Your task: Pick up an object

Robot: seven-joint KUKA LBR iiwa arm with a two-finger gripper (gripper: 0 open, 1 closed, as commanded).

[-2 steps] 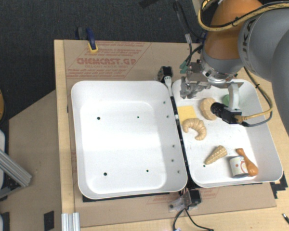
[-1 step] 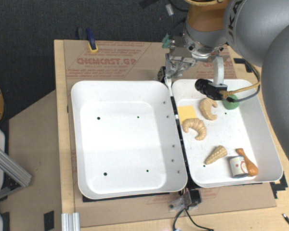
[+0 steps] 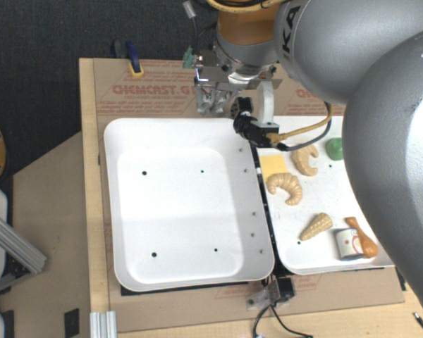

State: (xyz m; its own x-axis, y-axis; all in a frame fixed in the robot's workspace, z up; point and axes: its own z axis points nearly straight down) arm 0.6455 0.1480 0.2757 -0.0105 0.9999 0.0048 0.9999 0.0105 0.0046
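Observation:
My gripper (image 3: 211, 104) hangs over the far rim of the left bin (image 3: 114, 189), near the cardboard behind it, and I see nothing in it. The objects lie in the right bin (image 3: 317, 259): a yellow square slice (image 3: 273, 164), a tan croissant (image 3: 285, 187), a second pale croissant (image 3: 307, 159), a green piece (image 3: 334, 147), a waffle cone (image 3: 315, 226), a small white can (image 3: 347, 244) and an orange piece (image 3: 362, 238). All of them are well right of and nearer than the gripper. The arm covers the right bin's far right part.
Both bins rest on a cardboard sheet (image 3: 162, 86). A blue and yellow clamp (image 3: 134, 58) grips its far edge. The raised rims of the two bins meet along a line (image 3: 262, 203) between them.

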